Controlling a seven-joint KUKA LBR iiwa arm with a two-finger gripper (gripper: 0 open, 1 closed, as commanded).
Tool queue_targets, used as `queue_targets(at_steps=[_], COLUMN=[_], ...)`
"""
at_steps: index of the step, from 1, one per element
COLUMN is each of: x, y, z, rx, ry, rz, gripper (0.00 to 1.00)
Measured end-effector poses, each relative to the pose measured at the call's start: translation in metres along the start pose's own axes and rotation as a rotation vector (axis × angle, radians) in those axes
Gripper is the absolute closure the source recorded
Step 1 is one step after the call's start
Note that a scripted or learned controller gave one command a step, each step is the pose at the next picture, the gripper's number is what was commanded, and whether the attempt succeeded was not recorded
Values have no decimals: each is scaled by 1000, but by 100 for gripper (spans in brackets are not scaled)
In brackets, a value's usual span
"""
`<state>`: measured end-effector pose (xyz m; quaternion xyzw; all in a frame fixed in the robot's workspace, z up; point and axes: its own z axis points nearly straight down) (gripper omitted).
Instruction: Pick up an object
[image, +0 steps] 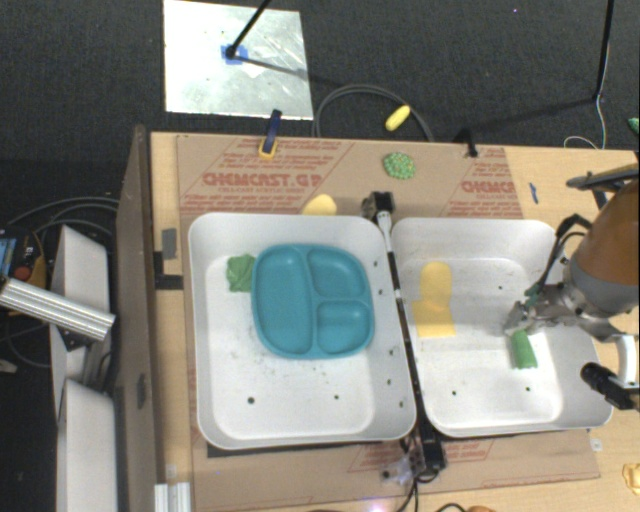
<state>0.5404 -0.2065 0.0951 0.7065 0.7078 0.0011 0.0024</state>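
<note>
Both white bins (215, 330) under me look like smooth, slightly glossy plastic. The blue divided plate (312, 300) has a matt plastic sheen. The bench top (300, 170) is rough brown printed cardboard. Beyond its far edge lies a shiny, crinkled metallic sheet (235, 60). My wrist band (612, 250) looks glossy orange.

Gripper (524, 318) low in right bin (480, 415), just above green block (522, 350). Yellow piece (435, 298) nearby. Blue tray (312, 300) in left bin (215, 400).
</note>
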Motion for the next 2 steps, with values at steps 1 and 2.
queue_targets(at_steps=[1,2], x=[47,113], y=[15,77], z=[-8,-81], rx=[2,-8], ry=[2,3], rz=[-7,-12], gripper=[100,100])
